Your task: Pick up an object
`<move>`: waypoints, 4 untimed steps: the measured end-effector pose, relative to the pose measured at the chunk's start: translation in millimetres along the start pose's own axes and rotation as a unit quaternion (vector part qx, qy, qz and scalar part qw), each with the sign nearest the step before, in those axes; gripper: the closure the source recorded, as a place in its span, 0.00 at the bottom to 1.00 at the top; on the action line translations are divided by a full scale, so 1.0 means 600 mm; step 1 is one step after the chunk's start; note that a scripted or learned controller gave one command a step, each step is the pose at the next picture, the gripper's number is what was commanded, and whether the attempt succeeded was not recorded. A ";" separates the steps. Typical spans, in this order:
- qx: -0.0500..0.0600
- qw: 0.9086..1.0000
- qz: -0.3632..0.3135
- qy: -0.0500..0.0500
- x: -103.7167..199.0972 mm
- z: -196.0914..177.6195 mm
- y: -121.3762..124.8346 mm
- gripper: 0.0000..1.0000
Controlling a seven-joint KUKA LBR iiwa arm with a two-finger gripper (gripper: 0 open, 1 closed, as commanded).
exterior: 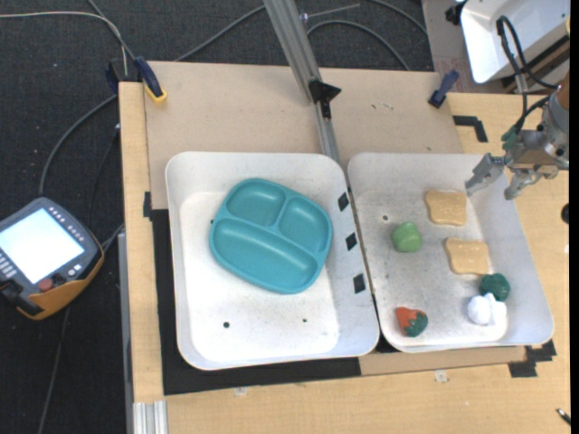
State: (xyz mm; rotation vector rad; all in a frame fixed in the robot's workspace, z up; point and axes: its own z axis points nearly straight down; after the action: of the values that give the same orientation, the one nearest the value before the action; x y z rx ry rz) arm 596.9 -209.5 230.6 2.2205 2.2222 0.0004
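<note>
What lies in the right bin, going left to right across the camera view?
Green toy → red toy → upper tan slice → lower tan slice → white piece → dark green piece, with the gripper above the bin's far right edge.

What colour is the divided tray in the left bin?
Teal, plain; the divided tray shows best in the camera view.

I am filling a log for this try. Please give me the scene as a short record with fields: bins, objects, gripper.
left bin: one teal divided tray
right bin: upper tan piece, lower tan piece, green item, red and green item, dark green item, white item
gripper: open, above the right bin's far right corner, holding nothing
nearest object to gripper: upper tan piece
</note>
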 end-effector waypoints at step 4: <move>-0.002 1.000 0.000 -0.001 0.010 0.219 0.006 1.00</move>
State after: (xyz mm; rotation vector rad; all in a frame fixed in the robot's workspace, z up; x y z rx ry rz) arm 600.4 -203.6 98.9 2.2170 2.2186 0.0032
